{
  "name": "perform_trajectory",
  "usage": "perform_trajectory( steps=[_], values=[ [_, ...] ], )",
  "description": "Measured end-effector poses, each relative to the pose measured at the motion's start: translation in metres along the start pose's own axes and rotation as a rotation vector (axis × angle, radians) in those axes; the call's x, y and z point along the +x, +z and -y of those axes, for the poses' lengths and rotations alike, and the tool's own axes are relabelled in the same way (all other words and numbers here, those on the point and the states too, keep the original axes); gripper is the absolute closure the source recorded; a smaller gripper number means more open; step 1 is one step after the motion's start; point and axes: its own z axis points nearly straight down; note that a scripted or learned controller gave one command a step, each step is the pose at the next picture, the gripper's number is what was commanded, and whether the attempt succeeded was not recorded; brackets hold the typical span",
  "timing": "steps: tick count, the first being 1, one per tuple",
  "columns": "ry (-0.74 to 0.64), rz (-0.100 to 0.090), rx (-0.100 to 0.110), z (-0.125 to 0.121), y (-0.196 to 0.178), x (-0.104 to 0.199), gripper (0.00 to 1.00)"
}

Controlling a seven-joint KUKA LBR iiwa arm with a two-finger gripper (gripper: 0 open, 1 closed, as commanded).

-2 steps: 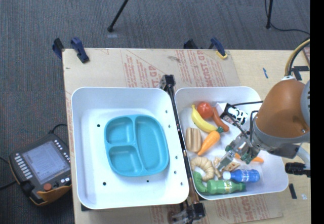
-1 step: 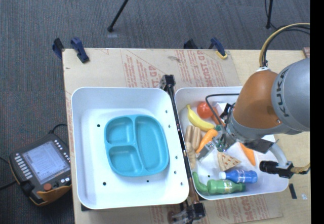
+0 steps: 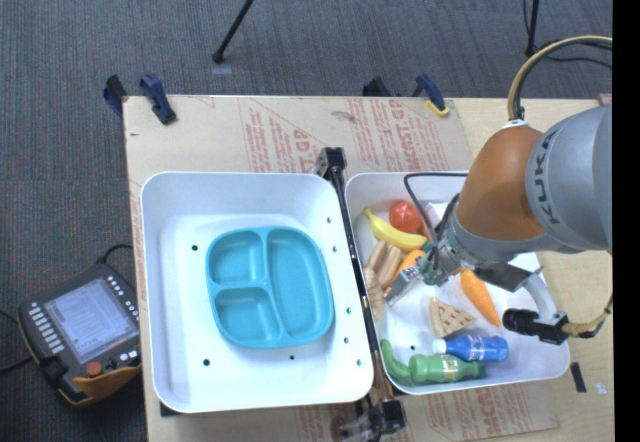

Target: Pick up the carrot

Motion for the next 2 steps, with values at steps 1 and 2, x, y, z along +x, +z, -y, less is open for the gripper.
perform_trajectory(
  steps=[1, 2],
  values=[
    [0.253, -0.002, 0.001, -0.025, 0.000, -0.023, 0.00],
    [0.426, -0.002, 0.002, -0.052, 0.000, -0.023, 0.00]
  ],
)
